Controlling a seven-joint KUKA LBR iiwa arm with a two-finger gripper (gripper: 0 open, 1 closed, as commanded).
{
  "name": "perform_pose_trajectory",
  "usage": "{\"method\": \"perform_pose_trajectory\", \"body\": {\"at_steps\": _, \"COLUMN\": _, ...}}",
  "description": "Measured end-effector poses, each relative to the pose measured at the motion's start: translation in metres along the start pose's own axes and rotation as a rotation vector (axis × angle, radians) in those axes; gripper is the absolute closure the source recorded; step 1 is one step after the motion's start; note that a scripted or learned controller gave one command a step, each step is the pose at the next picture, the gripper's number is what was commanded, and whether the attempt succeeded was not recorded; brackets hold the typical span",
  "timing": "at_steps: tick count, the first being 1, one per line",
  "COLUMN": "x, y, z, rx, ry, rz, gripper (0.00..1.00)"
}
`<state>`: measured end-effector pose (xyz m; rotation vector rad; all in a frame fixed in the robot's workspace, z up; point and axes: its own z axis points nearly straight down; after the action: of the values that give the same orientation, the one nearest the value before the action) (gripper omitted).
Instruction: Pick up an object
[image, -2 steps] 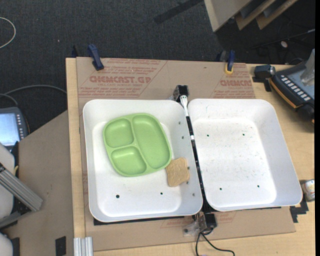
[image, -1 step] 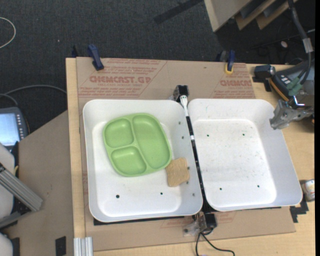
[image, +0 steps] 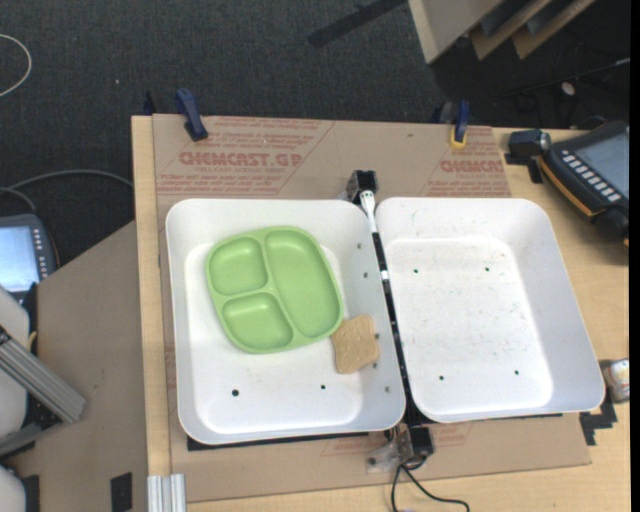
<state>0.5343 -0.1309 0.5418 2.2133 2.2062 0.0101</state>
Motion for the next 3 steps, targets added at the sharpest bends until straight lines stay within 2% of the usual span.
{"method": "perform_pose_trajectory", "body": {"at_steps": 1, "x": 0.03, "y": -0.059, "z": 0.054, "rx": 0.022, "ry": 0.009, "rz": -0.004, "gripper": 1.0}}
{"method": "perform_pose_trajectory", "body": {"at_steps": 2, "x": 0.137, "y": -0.059, "z": 0.164, "rx": 0.028, "ry": 0.01, "rz": -0.013, "gripper": 1.0}}
{"method": "perform_pose_trajectory", "body": {"at_steps": 3, "x": 0.216, "y": -0.059, "z": 0.18, "rx": 0.022, "ry": 0.009, "rz": -0.012, "gripper": 1.0}}
